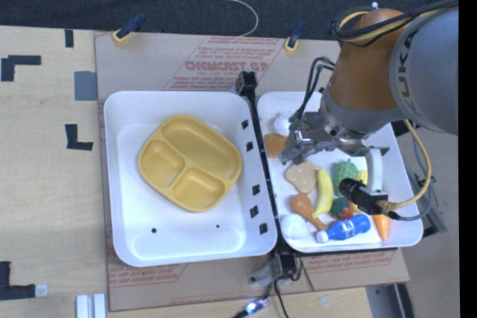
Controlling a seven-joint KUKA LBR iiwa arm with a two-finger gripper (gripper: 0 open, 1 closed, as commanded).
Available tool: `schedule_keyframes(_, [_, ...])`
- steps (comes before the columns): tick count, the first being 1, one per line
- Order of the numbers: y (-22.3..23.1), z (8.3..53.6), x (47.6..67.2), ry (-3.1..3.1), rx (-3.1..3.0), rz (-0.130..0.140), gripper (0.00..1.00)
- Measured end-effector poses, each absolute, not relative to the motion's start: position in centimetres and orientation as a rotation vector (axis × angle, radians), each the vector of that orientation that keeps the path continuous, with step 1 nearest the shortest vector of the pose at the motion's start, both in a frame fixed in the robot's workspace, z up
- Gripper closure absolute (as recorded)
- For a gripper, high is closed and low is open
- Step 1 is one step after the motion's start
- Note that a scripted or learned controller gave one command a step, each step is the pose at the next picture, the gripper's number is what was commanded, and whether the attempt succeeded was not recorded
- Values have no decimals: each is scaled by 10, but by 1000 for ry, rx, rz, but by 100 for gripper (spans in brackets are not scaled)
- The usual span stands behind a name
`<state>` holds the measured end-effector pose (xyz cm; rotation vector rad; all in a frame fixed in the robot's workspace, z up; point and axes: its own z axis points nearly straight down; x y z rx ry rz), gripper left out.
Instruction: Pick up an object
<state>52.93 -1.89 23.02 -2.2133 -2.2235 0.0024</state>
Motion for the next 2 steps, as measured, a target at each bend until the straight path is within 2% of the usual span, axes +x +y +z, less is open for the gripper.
schedule_keyframes(1, [-12,213,523,-2220,-2218,6,100])
schedule_keyframes(2, [-14,234,522,-2223,-2220,0,100])
